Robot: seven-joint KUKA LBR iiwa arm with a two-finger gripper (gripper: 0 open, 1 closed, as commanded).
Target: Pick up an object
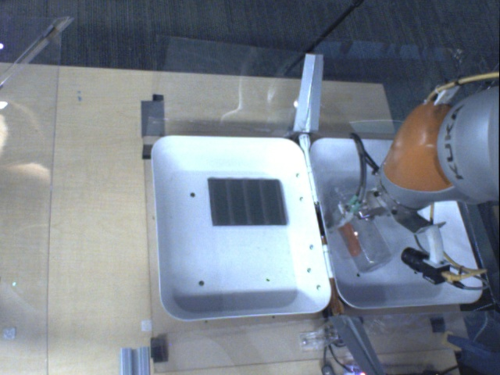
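1. small reddish-brown oblong object (353, 241): lying on the floor of the right shallow white bin (391, 289), just beside the gripper (358, 216), on its near-rim side. Sits a bit skewed to the bin's edges. Touching the gripper or not: can't tell.
2. clear glassy plastic piece (375, 250): right against the reddish-brown object, on the side away from the bin divider, also just beside the gripper. Outline is blurry, so can't tell whether it overlaps the object or just sits next to it.
3. gripper: low in the right bin, close to the wall shared with the other bin. How far it's open and whether it has hold of anything: can't tell, the view is too soft there.
4. grey arm with orange band (416, 158): comes in from the view's right. The band sits above and to the right of the gripper, over the far half of the right bin.
5. left shallow white bin (180, 233): across the divider from the gripper. A dark grey ribbed rectangular pad (247, 201) lies flat near its middle, well apart from the gripper.
6. grey metal post (310, 92): at the far end of the seam between the bins, beyond the gripper.
7. pale wooden counter (94, 233): carries both bins. Its surface stretches out past the left bin, on the side farthest from the gripper.
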